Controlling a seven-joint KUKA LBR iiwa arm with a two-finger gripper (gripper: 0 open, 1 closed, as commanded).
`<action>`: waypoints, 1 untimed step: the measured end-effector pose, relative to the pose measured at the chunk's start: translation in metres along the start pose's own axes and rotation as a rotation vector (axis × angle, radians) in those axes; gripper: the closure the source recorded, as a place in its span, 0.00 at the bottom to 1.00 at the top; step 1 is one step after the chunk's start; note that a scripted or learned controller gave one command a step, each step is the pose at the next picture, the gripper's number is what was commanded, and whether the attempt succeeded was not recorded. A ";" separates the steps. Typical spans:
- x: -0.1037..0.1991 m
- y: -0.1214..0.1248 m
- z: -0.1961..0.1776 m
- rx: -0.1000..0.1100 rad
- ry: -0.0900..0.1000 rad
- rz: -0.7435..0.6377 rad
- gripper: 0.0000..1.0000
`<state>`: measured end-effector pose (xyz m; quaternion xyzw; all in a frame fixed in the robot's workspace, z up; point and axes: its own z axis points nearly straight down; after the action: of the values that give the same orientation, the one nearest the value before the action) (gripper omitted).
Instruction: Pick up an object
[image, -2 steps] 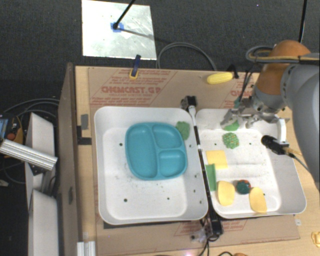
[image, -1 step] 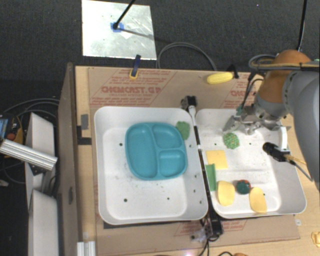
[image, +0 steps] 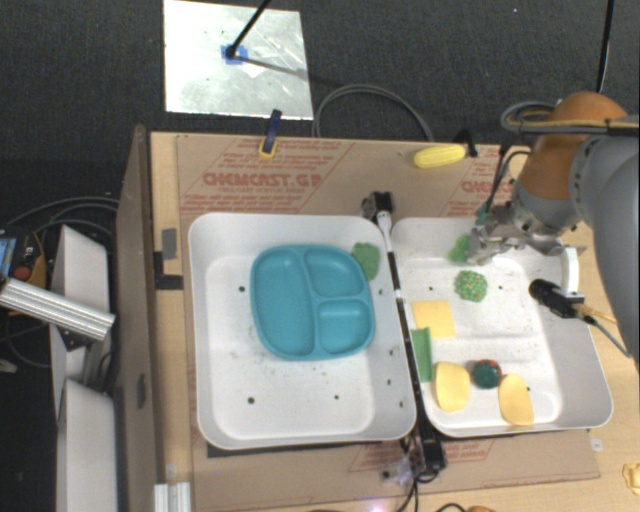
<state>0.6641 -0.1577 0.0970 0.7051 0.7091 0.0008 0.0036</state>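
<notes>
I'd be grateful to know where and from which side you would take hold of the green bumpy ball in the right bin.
I would come straight down from above and close on the green bumpy ball across its middle. It looks roundish, so no side seems better than another, and it lies apart on the floor of the right bin, with bare floor between it and the yellow square, leaving room either side.

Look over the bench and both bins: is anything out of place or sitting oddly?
Yes. A yellow banana-shaped object lies on the cardboard behind the right bin, outside both bins. A green piece sits wedged between the blue divided plate and the left bin's wall.
</notes>
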 end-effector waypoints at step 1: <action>0.000 0.000 0.000 0.001 0.000 -0.001 0.00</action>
<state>0.6639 -0.1578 0.0966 0.7047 0.7095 0.0002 0.0034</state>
